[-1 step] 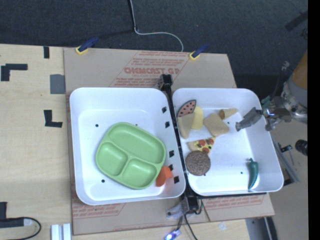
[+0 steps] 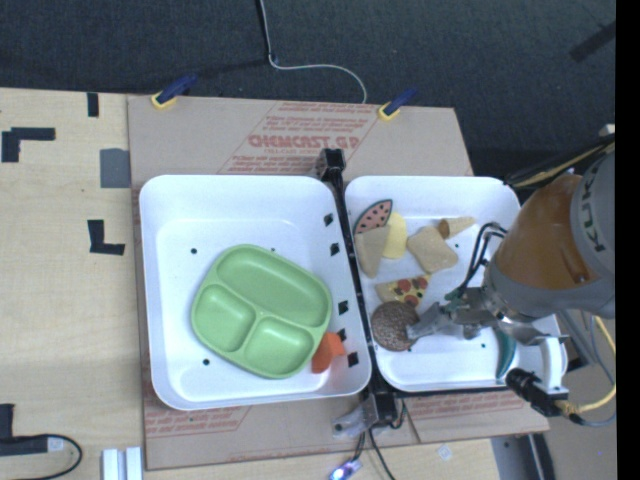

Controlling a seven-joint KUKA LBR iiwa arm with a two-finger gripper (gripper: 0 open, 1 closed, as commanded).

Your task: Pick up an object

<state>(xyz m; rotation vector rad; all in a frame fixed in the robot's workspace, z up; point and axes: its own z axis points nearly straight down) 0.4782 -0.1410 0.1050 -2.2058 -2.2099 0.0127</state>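
Note:
The right bin (image 2: pixel 440 373) holds several toy foods: a watermelon slice (image 2: pixel 375 215), a yellow piece (image 2: pixel 397 235), two tan bread pieces (image 2: pixel 432 249) (image 2: pixel 369 252), a cone-shaped piece (image 2: pixel 457 226), a pizza slice (image 2: pixel 404 289) and a round brown patty (image 2: pixel 392 325). My gripper (image 2: pixel 420 327) is low in this bin, its tip right beside the patty's right edge and just below the pizza slice. Whether it touches the patty cannot be made out. An orange carrot-like piece (image 2: pixel 326 352) lies in the left bin.
A green divided plate (image 2: pixel 262 310) takes up the middle of the left bin (image 2: pixel 165 268). The black divider (image 2: pixel 349 268) between the bins runs just left of the patty. The arm's orange band (image 2: pixel 545 238) hangs over the right bin's right wall.

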